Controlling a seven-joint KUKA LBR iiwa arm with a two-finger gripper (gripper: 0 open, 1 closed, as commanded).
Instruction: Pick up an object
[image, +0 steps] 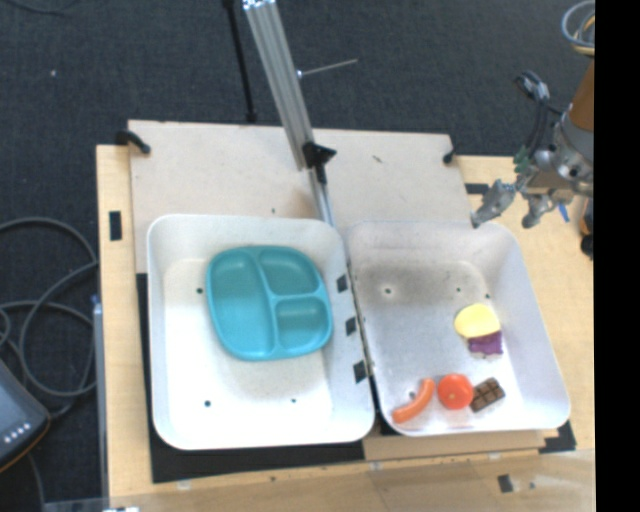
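Note:
The right bin (440, 260) holds several small toy foods near its front right corner: a yellow piece (476, 320) sitting on a purple piece (486, 344), a red tomato (455, 391), an orange carrot-like piece (414, 400) and a brown chocolate block (487, 394). My gripper (512, 203) hangs at the far right, above the back right corner of that bin, well away from the foods. Its two fingers stand apart with nothing between them.
A teal divided plate (268, 302) lies in the left bin (180, 340). A slanted metal pole (285, 85) rises from between the bins at the back. Cables trail on the floor at left.

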